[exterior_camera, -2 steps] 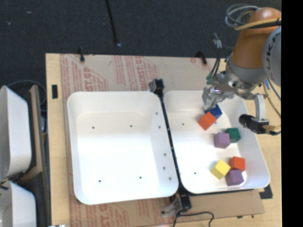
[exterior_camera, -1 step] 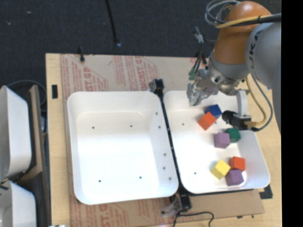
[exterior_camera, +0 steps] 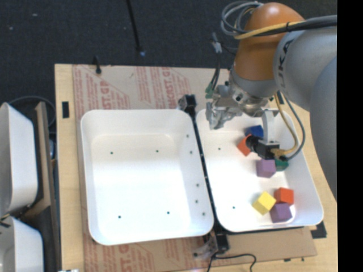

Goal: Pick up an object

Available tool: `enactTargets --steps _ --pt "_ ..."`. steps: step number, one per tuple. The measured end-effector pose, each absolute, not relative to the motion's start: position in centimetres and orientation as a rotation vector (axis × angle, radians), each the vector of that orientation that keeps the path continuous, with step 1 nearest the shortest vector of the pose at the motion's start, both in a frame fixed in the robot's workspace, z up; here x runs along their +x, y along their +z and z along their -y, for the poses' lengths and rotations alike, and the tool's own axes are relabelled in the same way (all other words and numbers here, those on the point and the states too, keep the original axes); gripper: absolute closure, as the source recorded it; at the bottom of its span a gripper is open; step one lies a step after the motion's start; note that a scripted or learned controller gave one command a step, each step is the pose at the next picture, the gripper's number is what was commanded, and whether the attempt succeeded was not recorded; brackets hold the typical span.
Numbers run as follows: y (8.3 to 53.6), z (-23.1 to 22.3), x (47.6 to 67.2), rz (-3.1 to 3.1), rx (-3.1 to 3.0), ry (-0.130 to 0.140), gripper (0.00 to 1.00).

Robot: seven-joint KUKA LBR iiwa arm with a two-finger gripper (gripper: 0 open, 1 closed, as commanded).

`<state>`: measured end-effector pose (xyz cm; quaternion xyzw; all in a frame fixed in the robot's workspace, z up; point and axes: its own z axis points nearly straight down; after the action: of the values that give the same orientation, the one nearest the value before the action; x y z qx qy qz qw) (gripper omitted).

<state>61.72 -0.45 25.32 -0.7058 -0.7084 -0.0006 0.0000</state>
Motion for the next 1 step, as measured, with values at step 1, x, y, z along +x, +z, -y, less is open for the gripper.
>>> enactTargets --steps 1 --pt "25.29 -3.71 62.33 2.224 -2.218 -0.001 1.0"
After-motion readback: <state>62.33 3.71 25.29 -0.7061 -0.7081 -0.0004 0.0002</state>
